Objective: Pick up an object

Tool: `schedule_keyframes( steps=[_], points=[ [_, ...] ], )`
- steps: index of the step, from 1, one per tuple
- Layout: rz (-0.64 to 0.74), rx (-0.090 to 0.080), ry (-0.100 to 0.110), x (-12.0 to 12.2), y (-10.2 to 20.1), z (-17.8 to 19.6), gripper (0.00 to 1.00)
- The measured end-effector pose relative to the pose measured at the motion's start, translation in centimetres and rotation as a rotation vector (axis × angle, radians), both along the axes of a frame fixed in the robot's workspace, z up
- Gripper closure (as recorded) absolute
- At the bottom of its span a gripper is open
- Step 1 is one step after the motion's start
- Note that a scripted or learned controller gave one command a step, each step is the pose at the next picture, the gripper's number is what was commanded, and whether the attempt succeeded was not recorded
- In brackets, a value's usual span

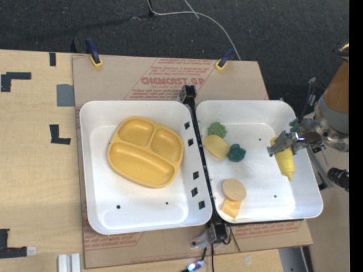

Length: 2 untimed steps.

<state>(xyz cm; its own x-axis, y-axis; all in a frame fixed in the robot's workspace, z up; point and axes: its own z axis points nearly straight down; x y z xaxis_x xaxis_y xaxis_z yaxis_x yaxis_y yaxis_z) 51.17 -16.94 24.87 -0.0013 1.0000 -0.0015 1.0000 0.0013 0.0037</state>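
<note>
Front of right bin: a tan round disc-shaped piece (233,189) lies over a yellow wedge-shaped block (229,209), the two touching, near the lower left corner of the right white bin (309,208).
Left bin: a yellow plastic divided plate (146,151) with three compartments lies tilted in the middle of the left white bin (93,208), left of centre in the frame.
Middle of right bin: a pale yellow rounded toy food piece (216,147) touches a dark green broccoli-like toy (236,152) on its right.
Behind them: a light green leafy toy (216,130) sits just above the pale yellow piece, near the divider.
Gripper: the grey two-finger gripper (289,142) hangs over the right side of the right bin; its fingers are clamped on the top of a yellow squeeze-bottle-shaped toy (286,160).
Bottle: it hangs downward from the fingers, at the right of the frame.
Arm: the grey arm with an orange band (338,92) enters from the right edge.
Far edge: two blue and yellow clamps (93,54) grip the cardboard sheet (164,78) at upper centre.
</note>
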Motion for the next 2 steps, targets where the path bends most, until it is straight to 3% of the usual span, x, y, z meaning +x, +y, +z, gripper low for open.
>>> schedule_keyframes(
  steps=[2],
  points=[
    [0.006, 0.003, 0.005, 0.6, 10.8, -2.5, 1.00]
  ],
)
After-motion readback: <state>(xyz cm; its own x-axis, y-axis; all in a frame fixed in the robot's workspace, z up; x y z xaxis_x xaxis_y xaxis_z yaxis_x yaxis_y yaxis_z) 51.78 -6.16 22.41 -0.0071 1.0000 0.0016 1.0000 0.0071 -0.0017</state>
